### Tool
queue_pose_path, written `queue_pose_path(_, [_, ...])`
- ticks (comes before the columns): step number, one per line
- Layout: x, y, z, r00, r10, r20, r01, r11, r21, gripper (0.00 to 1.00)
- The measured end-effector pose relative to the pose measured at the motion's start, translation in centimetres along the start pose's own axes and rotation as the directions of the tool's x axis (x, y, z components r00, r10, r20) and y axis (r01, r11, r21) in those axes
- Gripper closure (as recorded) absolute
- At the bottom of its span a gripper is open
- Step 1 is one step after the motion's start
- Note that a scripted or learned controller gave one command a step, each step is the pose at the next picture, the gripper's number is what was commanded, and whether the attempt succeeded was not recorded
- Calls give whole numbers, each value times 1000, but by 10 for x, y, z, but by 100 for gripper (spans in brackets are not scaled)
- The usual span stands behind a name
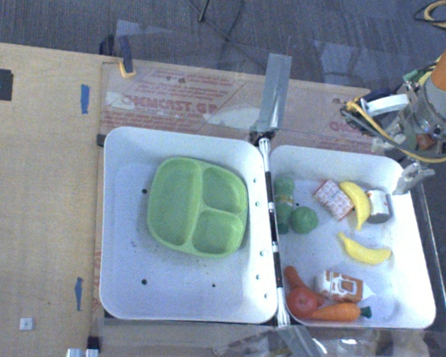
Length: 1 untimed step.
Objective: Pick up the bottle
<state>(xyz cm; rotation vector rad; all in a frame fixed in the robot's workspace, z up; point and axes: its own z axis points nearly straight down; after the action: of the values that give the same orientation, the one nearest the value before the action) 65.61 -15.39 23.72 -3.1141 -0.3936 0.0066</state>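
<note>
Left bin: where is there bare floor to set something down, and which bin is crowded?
Left bin: bare floor along the near and left walls around the green tray. Right bin is crowded; one bare patch lies centrally between the yellow banana and the carrot.

Item: small dark-green plastic bottle (283,197). I read it as lying on its side, intact, well apart from the jaws, to their left and slightly nearer the camera.

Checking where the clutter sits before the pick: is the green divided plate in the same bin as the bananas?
No: the green divided plate lies in the left bin, while both bananas lie in the right bin.
</note>
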Motion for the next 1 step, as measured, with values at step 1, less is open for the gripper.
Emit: queue_pose_path(1, [3, -17, 135, 989, -148, -3, 148, 989, -2, 0])
